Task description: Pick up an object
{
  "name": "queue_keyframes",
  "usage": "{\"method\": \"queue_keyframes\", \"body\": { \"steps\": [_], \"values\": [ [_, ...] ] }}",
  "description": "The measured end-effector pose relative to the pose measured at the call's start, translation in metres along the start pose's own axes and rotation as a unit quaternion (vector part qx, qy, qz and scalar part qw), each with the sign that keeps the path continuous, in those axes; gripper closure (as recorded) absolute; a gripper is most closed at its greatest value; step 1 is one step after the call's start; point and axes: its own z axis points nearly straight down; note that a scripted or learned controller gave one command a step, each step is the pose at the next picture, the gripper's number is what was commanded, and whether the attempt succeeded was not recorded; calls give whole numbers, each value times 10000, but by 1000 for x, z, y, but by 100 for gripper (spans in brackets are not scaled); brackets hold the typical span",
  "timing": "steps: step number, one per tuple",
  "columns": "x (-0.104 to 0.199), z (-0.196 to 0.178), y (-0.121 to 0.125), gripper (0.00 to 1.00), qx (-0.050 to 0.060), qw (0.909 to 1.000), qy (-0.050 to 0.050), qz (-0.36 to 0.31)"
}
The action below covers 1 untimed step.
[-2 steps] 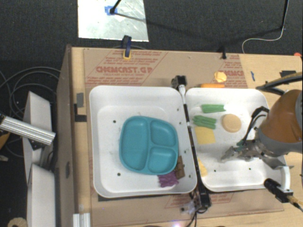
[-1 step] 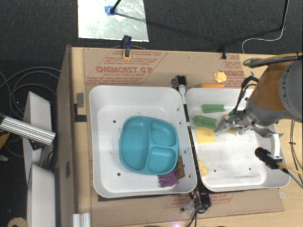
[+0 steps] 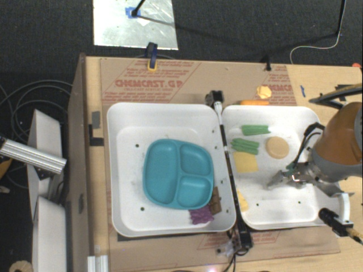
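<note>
a: the tool (image 3: 282, 178) hovered low in the right bin (image 3: 309, 214); whether it was clenched, i couldn't tell.
b: approach step. the yellow block (image 3: 245, 163) lay just beside it, needing a leftward reach.

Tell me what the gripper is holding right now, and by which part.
Nothing visible: the gripper sits over bare white right bin floor.

Legible text: red block lettering "CHEMCAST" printed on the brown cardboard sheet (image 3: 187, 78) covering the desk, behind the left bin. Two further characters follow, read as "G P", uncertain. Same red lettering repeats on the cardboard behind the right bin, partly covered; fragment "CHEMC" readable. Smaller red lines above and below each logo too small to read. No other labels or numbers legible.
</note>
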Motion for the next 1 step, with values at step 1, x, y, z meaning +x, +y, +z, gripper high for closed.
{"method": "queue_keyframes", "body": {
  "steps": [1],
  "values": [
    [57, -1, 51, 0, -45, 10000, 13, -69]
  ]
}}
